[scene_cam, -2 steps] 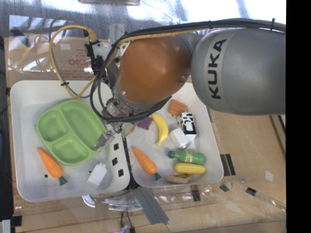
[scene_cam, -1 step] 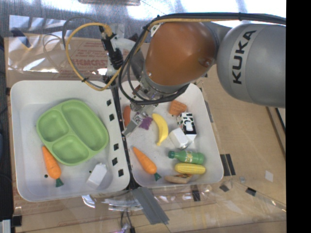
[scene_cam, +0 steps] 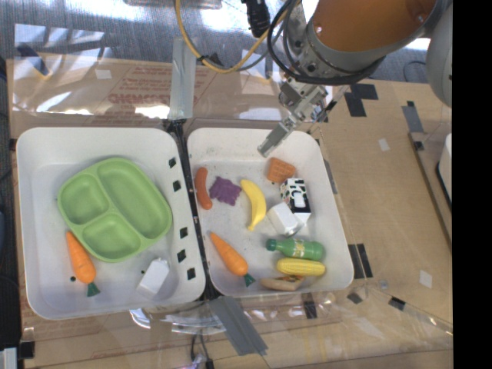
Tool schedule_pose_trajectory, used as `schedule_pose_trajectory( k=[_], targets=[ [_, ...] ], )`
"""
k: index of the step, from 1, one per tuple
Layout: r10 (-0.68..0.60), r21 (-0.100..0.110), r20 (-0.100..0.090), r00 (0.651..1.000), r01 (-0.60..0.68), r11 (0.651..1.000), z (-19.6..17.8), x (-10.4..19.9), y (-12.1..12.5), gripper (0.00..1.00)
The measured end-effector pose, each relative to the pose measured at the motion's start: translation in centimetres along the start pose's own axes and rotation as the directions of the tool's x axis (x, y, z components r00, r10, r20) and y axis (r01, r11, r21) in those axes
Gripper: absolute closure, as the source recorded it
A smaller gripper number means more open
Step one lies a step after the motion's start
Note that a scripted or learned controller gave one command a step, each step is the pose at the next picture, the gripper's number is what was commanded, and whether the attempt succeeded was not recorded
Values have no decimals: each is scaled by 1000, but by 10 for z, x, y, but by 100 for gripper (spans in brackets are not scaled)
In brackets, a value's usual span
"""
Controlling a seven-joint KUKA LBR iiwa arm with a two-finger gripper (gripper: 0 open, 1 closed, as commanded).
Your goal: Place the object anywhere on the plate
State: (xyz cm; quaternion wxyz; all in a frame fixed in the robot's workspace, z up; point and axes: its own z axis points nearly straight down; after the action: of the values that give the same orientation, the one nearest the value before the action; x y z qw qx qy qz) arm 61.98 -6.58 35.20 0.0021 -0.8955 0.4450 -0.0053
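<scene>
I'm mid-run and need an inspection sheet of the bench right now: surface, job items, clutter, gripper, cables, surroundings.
Surface: two white bins, left bin and right bin, side by side.
Job's things: green plate in the left bin, nothing on it; beside it a carrot and a white carton.
Clutter: right bin holds banana, purple piece, sausage, second carrot, green bottle, corn, cow-print carton.
Gripper: gripper over the right bin's far edge, holding nothing.
Cables: yellow cable looping above.
Surroundings: taped brown bench.
</scene>
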Motion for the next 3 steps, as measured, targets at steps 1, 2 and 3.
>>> schedule_pose_trajectory(
  k=[1, 2, 3],
  targets=[
    [-352, 1, 7, 936, 352, 936, -38, 1, -36, 0],
    [-304, 0, 11, 953, 304, 953, -57, -119, -136, 0],
    [14, 1, 7, 1000, -14, 1000, -142, -151, -163, 0]
  ],
)
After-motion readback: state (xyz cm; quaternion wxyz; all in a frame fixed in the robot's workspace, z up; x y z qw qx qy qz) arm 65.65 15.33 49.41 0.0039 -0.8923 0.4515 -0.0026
